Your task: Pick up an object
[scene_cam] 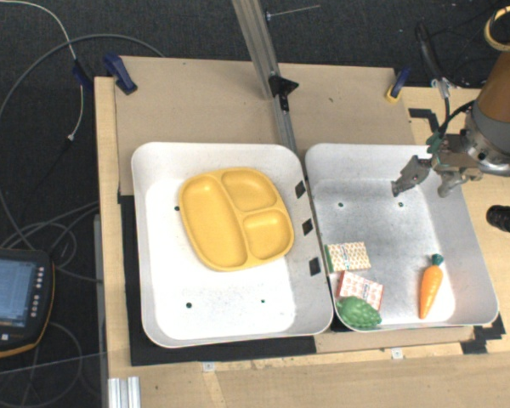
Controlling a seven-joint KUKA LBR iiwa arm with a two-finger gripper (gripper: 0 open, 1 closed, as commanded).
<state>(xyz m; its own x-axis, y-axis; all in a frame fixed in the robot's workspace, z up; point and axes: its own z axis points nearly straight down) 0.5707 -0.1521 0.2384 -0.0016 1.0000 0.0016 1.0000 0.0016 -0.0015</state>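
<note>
Lying well below the wide-spread, empty tool (427, 180): carrot (430, 286) in right bin (382, 219).

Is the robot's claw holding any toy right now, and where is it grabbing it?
No, nothing. The gripper hangs open over the right bin, with no toy between its fingers. The carrot lies in the bin.

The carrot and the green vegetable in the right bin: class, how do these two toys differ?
The carrot is orange with a green top; the green vegetable is green all over. The carrot is long and tapered, the green vegetable rounded and lumpy. The carrot lies apart, while the green vegetable touches a small packet. Both lie near the right bin's front edge.
</note>
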